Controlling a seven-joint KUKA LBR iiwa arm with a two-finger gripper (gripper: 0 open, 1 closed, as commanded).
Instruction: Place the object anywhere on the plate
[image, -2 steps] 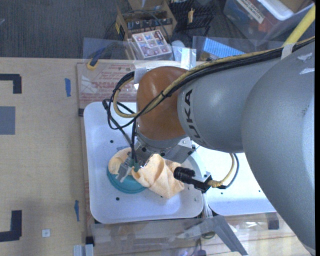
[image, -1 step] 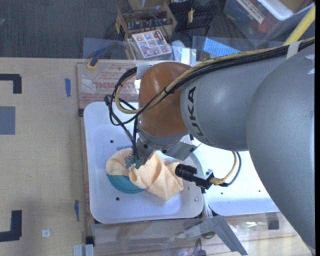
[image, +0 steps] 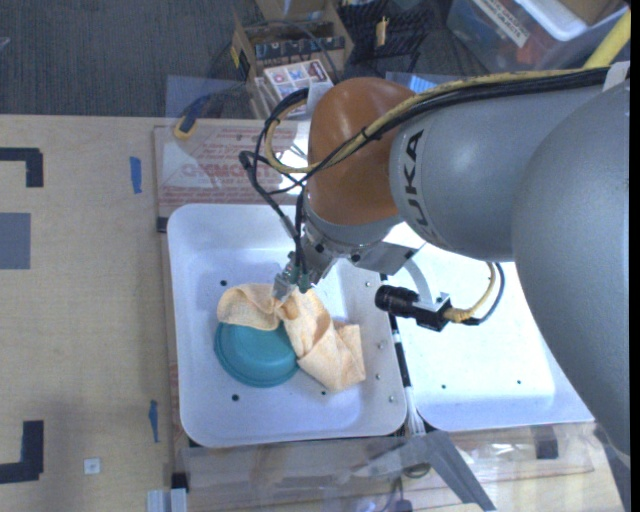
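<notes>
A teal round plate (image: 254, 358) lies in the left bin (image: 192, 300), toward its front. A crumpled yellow-orange cloth (image: 325, 345) drapes over the plate's back and right rim and trails onto the bin floor to the right. My gripper (image: 291, 286) points down at the cloth's upper edge, just behind the plate. Its narrow fingertips are pinched together on a raised fold of the cloth. Part of the plate is hidden under the cloth.
The right bin (image: 480, 370) sits beside the left one, brightly lit, with the arm's wrist and orange band (image: 350, 150) hanging over the divide. A black cable plug (image: 410, 303) juts from the wrist. Boxes and clutter stand behind the bins.
</notes>
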